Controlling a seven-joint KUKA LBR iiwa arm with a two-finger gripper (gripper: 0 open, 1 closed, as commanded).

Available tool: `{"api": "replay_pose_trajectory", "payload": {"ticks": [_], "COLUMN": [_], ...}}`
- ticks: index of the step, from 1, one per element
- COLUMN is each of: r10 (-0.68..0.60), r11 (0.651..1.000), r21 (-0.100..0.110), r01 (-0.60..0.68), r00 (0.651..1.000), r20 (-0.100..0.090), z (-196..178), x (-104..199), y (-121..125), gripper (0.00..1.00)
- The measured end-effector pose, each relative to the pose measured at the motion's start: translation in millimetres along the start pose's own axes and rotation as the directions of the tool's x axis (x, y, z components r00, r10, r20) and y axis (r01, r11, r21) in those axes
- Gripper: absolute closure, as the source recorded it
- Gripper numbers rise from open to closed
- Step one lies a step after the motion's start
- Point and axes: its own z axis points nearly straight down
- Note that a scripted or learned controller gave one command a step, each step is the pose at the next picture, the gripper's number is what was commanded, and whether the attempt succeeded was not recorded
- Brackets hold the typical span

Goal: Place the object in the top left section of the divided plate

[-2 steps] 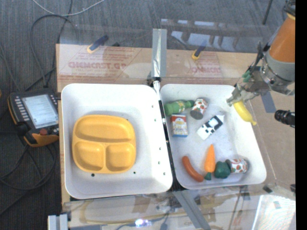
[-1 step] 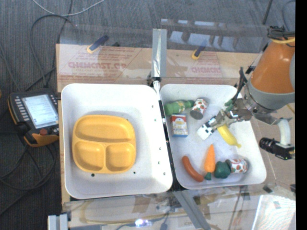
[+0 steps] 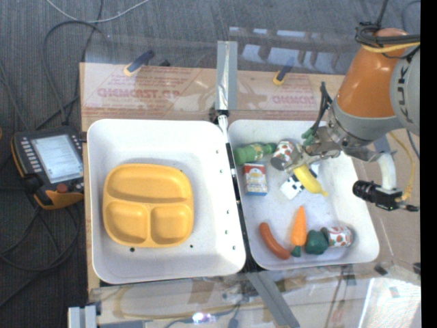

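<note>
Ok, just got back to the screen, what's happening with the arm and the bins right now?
The arm's gripper is low over the right bin, among the toy food near the banana and a small can. A carrot and sausage lie nearer the front. I can't tell whether it has hold of anything. The yellow divided plate sits in the left bin with nothing in its sections, so nothing has been placed yet.

A yellow divided plate (image 3: 147,204) lies flat in the left bin, one long section on its far side and two smaller sections on its near side.
</note>
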Motion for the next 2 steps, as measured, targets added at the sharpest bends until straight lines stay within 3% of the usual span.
{"api": "replay_pose_trajectory", "payload": {"ticks": [1,2], "r10": [0.1,0.073], "r11": [0.995,0.997], "r21": [0.004,0.003], "r01": [-0.1,-0.073], "r00": [0.995,0.997], "r20": [-0.003,-0.001], "z": [53.2,52.9], "x": [78.1,108.1], "y": [-26.8,-60.3], "gripper": [1.0,1.0]}}
